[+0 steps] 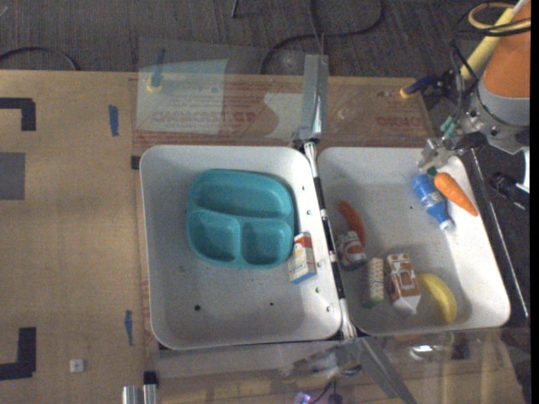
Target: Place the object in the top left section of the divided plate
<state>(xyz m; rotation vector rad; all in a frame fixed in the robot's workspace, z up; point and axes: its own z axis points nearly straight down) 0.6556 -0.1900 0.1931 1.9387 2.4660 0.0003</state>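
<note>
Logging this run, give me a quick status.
Gripper at right bin's top edge, above blue bottle and carrot. Teal divided plate in left bin.

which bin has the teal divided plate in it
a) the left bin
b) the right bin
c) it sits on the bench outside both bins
a: the teal divided plate lies in the left bin, while the right bin holds the carrot, the banana and other small items.
</note>
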